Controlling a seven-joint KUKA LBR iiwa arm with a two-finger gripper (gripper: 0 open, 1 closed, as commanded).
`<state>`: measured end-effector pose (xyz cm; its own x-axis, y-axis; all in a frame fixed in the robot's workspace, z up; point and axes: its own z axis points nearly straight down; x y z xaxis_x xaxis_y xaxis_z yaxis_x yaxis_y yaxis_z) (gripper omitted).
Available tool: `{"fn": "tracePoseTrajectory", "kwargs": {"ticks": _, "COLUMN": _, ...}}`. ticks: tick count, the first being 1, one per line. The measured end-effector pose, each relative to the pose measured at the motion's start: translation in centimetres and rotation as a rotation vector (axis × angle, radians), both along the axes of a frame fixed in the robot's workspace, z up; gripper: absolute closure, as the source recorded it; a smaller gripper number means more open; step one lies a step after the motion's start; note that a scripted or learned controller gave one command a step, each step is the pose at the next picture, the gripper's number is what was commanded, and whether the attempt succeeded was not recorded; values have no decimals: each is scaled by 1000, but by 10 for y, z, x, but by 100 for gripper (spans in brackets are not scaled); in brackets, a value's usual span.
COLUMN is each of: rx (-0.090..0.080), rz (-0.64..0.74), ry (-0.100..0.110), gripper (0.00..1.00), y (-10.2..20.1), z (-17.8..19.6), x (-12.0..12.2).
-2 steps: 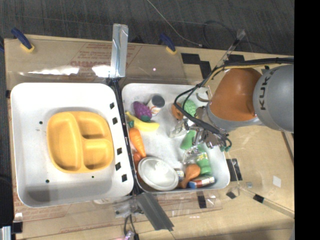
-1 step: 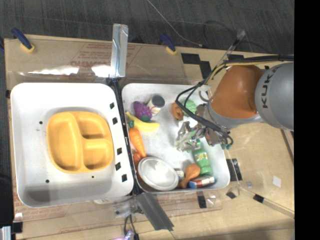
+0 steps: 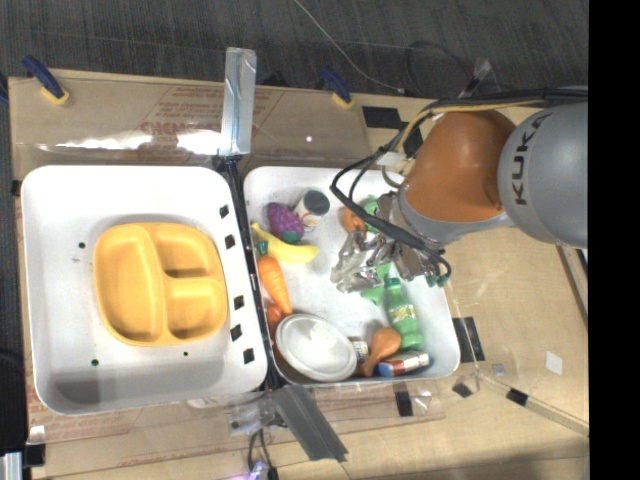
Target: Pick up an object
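Plainly, the left bin (image 3: 40,268) is not in play: it holds only a yellow tray (image 3: 160,278) with compartments, sitting at its centre.

Every candidate for the pick lies in the right bin (image 3: 290,180). Along its 9 o'clock wall sit a purple fruit (image 3: 284,221), a banana (image 3: 287,249) and a carrot (image 3: 274,283), packed close together, so a grasp there risks nudging a neighbour or catching two things at once. At 6 o'clock is a white bowl (image 3: 315,346), probably too wide and smooth-rimmed to be an easy grip.

The gripper (image 3: 352,268) hangs low near the bin's centre. I cannot tell how far open it is, and nothing visibly sits in it. The bare floor at its 9 o'clock is one hazard, since closing there would catch nothing.

The nearest object is a green bottle (image 3: 402,313), at the gripper's 4 o'clock and partly under the wrist. It lies on its side and looks rounded, so it could roll or squirt away if pinched off-centre. A brown drumstick (image 3: 383,345) lies just beside it at 5 o'clock of the bin, and both sit close to the 3 o'clock wall. A descent there could clip that wall or push the two things together.
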<state>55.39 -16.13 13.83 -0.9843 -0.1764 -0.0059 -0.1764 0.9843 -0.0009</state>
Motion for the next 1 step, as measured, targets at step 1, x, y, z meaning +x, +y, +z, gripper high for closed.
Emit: {"fn": "tracePoseTrajectory", "kwargs": {"ticks": 1, "rx": 0, "rz": -2, "ry": 3, "gripper": 0, "y": -1, "z": -1, "x": -1}}
